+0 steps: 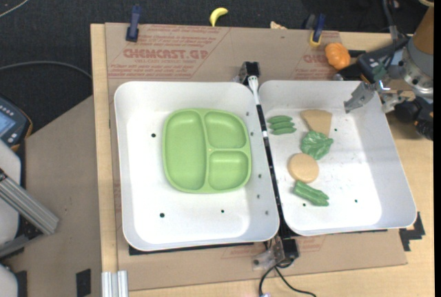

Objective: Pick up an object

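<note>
Nearest, we see a green bean pod (311,194), a round cookie (303,168) and a leafy green piece (316,145) in the right bin (386,178). Farther up, our gripper (356,98) hangs over the rim, right of these; its grip state we cannot tell.

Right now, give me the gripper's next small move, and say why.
Probably slide the gripper left and down over the tan wedge. The gripper sits at the right bin's upper edge with nothing between its fingers, and the wedge is the nearest item, lying apart from the green pieces.
</note>
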Robot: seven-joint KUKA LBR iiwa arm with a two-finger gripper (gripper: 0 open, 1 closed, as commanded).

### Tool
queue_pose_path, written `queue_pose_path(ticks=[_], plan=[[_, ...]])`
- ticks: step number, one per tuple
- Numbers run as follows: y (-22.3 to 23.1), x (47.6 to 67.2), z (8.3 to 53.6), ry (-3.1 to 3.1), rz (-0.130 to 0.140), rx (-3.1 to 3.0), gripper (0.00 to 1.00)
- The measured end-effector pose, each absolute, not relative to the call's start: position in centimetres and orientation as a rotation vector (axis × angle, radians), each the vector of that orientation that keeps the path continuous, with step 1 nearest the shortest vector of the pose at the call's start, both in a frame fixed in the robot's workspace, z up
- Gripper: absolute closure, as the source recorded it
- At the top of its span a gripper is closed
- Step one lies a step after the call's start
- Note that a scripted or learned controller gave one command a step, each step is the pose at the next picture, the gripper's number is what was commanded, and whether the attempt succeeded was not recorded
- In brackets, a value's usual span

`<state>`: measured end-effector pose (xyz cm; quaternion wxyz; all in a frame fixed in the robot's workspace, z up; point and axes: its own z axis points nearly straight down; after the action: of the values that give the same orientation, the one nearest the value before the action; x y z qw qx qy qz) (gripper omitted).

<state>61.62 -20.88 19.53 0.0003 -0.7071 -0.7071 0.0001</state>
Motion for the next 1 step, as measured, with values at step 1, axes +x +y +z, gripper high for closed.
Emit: queue_pose_path(ticks=[1], plan=[[-17.31, 59.19, 7.88, -2.217, 0.004, -2.213, 0.0]])
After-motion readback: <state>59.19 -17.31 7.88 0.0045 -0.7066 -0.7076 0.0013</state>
